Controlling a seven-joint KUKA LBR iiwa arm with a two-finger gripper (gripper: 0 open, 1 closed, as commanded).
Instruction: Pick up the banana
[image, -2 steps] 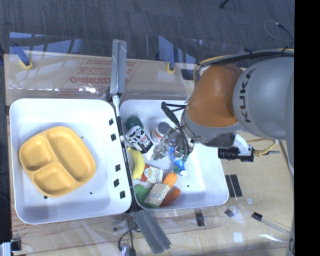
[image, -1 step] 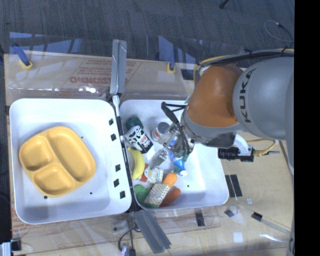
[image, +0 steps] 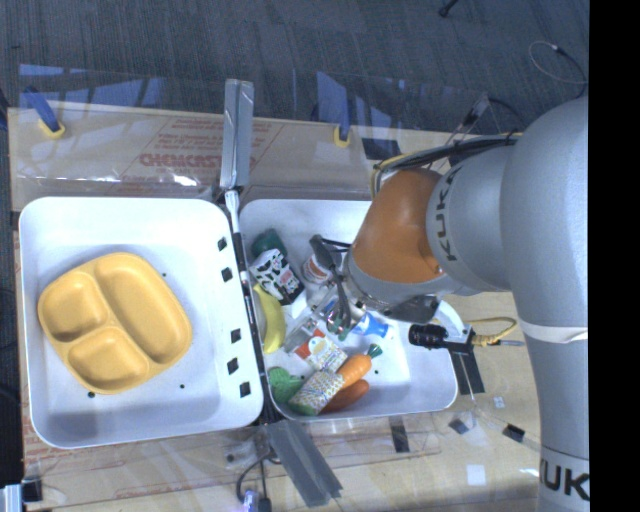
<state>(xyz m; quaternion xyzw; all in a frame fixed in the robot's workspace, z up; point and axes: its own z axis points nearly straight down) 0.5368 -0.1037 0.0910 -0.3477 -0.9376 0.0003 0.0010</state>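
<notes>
The yellow banana (image: 269, 318) lies along the left wall of the right bin (image: 430, 392), partly under other items. My gripper (image: 328, 312) hangs over the middle of that bin, a little right of the banana, above a pile of small packets. The arm's orange band (image: 398, 232) and grey body cover the bin's right half.
The left bin (image: 120, 215) holds a yellow divided tray (image: 112, 320). Around the banana lie a black-and-white cow-pattern carton (image: 271, 271), a green item (image: 284, 383), a carrot (image: 354, 369), a grater-like block (image: 318, 390) and a blue-white packet (image: 373, 326).
</notes>
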